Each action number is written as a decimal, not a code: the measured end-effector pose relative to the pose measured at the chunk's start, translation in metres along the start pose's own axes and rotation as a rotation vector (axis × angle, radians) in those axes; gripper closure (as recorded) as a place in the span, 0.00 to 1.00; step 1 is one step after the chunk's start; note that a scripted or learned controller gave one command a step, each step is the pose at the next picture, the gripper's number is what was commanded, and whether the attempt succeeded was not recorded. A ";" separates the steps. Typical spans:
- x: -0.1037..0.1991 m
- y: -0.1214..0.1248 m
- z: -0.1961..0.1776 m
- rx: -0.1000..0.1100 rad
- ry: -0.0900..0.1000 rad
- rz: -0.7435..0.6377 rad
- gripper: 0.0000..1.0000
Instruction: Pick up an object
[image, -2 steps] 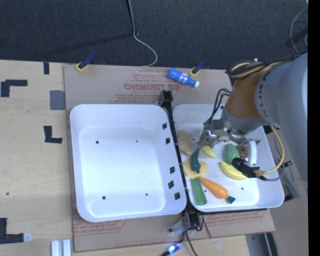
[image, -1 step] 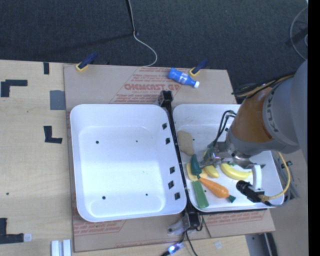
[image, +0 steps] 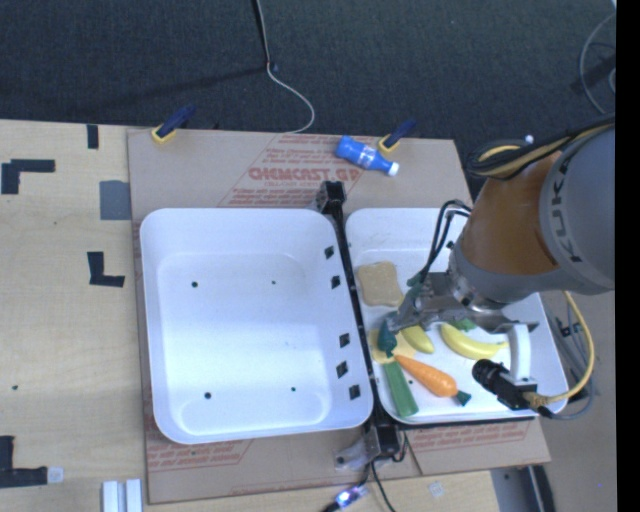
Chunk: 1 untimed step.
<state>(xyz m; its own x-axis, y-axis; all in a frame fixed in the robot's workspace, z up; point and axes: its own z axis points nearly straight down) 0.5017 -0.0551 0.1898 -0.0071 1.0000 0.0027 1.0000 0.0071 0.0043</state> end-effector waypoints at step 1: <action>0.039 -0.019 -0.016 0.006 0.000 0.002 1.00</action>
<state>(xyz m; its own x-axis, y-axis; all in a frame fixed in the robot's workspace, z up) 0.4828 -0.0168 0.2062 -0.0055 1.0000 0.0023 1.0000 0.0056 -0.0021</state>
